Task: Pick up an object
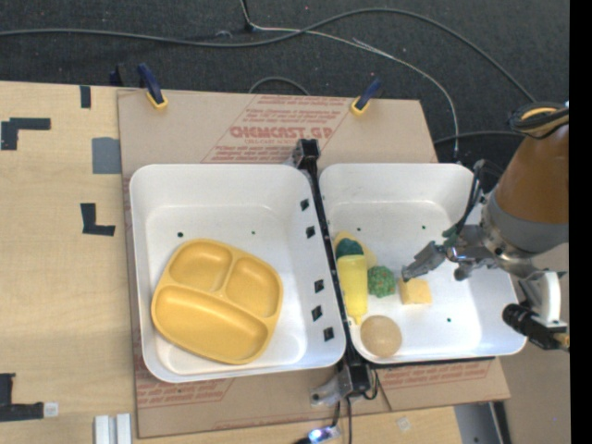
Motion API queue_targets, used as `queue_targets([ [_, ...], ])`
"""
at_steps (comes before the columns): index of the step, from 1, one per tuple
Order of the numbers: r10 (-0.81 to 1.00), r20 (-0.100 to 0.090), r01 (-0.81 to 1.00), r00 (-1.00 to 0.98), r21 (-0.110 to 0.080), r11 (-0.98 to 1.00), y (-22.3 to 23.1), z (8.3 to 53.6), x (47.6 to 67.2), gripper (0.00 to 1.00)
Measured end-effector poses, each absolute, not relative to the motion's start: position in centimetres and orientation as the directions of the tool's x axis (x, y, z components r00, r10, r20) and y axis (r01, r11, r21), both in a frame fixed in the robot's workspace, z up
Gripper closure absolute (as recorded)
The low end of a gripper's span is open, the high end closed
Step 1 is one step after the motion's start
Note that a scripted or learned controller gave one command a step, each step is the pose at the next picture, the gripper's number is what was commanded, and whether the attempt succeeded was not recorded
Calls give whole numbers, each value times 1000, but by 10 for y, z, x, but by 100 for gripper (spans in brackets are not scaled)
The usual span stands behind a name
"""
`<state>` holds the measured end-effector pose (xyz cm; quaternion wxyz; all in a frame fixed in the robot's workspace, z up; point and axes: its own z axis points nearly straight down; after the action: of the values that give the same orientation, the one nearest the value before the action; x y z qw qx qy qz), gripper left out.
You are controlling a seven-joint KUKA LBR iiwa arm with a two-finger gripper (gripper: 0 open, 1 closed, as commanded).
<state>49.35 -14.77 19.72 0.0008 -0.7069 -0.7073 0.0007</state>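
A cardboard-covered table carries two white bins. The right bin holds a yellow bottle, green piece, cheese wedge and tan disc. The end effector hangs just above the wedge, carrying nothing; whether it is apart or together cannot be told. Nothing is picked yet.

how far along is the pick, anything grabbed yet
Done: the arm has reached into the right bin. In hand: nothing; the gripper sits just above the yellow block. Left: closing on an item and lifting it; all still lie in the bin.
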Motion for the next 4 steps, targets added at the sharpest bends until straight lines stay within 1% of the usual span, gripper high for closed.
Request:
queue_targets([
  [1,1000,1,1000,1,-8,-1,-157,141,488,0],
  [2,1000,-1,1000,0,-3,0,-157,88,488,0],
  [3,1000,0,1000,-1,-2,1,-156,100,488,100],
  [4,1000,-1,1000,-2,3,2,-152,160,495,100],
])
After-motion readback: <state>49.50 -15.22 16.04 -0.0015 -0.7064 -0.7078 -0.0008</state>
